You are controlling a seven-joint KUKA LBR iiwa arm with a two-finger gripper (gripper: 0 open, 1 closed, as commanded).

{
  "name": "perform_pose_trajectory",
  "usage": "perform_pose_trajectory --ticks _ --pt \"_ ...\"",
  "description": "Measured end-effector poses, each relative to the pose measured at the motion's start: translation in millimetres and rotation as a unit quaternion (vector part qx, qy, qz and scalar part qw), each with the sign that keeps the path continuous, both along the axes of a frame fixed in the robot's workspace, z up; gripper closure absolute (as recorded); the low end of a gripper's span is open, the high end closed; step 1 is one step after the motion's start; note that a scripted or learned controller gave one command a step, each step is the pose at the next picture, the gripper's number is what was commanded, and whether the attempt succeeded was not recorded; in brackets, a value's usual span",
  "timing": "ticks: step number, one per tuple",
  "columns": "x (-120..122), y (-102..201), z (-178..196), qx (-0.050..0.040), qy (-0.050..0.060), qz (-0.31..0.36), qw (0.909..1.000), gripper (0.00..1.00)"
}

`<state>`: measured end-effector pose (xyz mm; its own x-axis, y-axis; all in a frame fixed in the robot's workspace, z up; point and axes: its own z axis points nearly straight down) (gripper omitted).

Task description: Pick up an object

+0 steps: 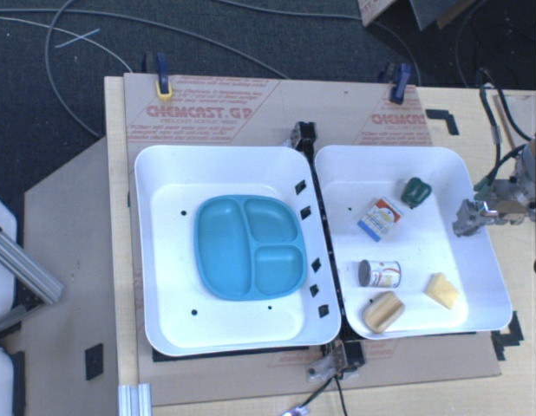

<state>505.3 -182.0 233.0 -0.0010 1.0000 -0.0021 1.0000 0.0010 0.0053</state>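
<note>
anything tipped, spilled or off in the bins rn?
Only one oddity: the small white cylindrical can with a dark lid lies on its side in the right white bin. No spills or damage. The blue divided plastic plate sits flat in the left white bin.

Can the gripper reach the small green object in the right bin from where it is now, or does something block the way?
Probably yes. The gripper sits at the right bin's right rim, and the green object lies a short way to its left, apart from the small box. Bare bin floor lies between them.
</note>
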Motion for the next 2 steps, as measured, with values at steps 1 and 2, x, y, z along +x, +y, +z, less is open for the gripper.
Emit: perform_pose_trajectory --ticks 1,2 --pt "1.2 -0.3 33.3 0.0001 0.000 0.000 1.0000 1.00" --pt "3.6 55.2 16.4 0.0028 0.004 0.002 1.0000 1.00"
